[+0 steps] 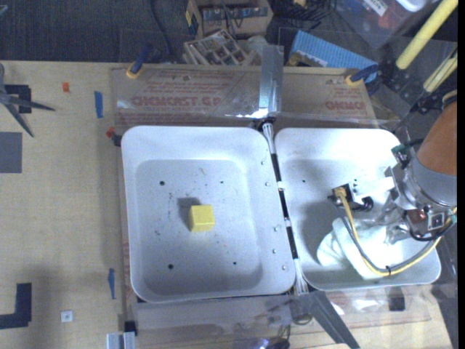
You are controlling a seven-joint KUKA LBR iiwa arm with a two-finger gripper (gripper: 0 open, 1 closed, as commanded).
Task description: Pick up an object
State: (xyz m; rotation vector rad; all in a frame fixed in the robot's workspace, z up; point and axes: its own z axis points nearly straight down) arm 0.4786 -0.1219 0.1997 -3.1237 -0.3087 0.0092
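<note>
1. Arm [434, 182]: enters from the right of the view and reaches down into the right bin [320, 158]. The orange band sits at the frame edge, above the grey wrist.

2. Tool [385, 220]: low over the right bin's floor, in the half nearer the camera. Its opening cannot be told from this angle, as the wrist body and cabling mask it. Nothing can be confirmed as held.

3. White crumpled item [334, 248]: lies on the right bin's floor, just beside the tool, to its left and slightly nearer the camera. Whether it touches the tool cannot be told.

4. Yellow block [202, 217]: rests alone on the floor of the left bin [145, 140], roughly central. It is well apart from the tool, far to its left across the shared rim between the two bins.

5. Bench [58, 195]: pale wooden surface carrying both bins side by side. A flat panel with red lettering [189, 97] lies beyond the bins, on the far side from the tool.
</note>
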